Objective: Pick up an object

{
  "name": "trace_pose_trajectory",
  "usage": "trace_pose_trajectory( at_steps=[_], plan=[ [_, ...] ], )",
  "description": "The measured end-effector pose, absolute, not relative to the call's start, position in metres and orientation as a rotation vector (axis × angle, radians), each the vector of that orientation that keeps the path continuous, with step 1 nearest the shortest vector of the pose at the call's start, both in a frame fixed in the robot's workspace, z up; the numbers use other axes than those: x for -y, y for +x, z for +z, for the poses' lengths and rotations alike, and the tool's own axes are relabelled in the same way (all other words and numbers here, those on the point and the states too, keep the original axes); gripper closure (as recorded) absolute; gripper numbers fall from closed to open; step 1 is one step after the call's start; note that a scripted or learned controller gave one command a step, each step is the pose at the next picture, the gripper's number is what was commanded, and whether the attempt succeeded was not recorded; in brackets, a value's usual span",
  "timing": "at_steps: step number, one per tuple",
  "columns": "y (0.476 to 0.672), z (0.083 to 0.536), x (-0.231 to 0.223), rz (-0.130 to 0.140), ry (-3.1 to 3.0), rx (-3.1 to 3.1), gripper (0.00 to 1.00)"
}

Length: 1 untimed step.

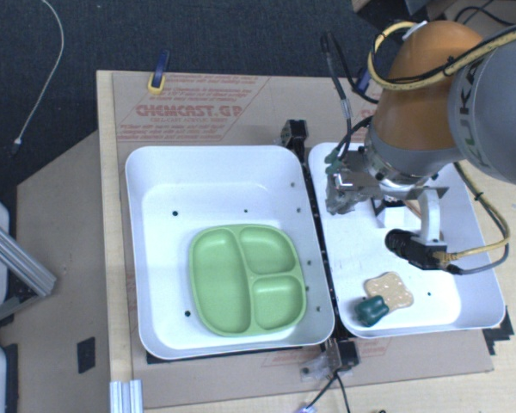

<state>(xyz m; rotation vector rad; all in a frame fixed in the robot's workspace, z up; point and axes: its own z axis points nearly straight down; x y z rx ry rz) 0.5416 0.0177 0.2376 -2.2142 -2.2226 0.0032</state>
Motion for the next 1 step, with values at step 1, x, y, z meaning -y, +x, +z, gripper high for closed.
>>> trace_pose_trajectory(
  at_steps=[1],
  plan=[
    [0.5363, 0.2385, -0.0746, 0.001, -2.215, 2.225, 1.00]
  ],
)
